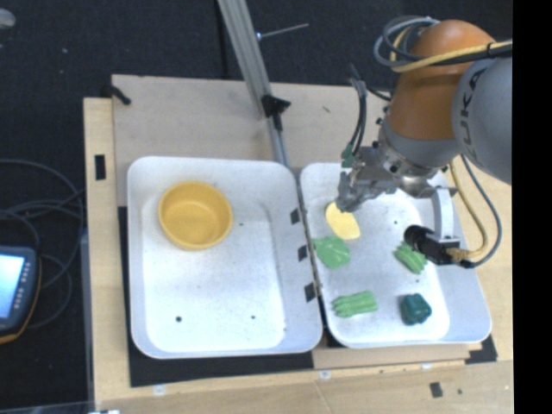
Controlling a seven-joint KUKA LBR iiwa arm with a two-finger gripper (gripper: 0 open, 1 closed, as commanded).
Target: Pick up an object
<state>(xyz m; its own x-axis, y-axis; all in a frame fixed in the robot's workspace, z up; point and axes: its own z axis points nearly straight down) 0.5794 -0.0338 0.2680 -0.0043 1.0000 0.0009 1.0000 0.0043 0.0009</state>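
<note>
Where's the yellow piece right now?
The yellow piece lies in the right bin, near its left wall, just below the gripper and just above a green piece.

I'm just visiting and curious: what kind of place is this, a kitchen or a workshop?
Most likely a robot test lab. A grey and orange arm reaches over two white bins on a bench, one bin holding a yellow bowl, the other small toy-like pieces.
</note>
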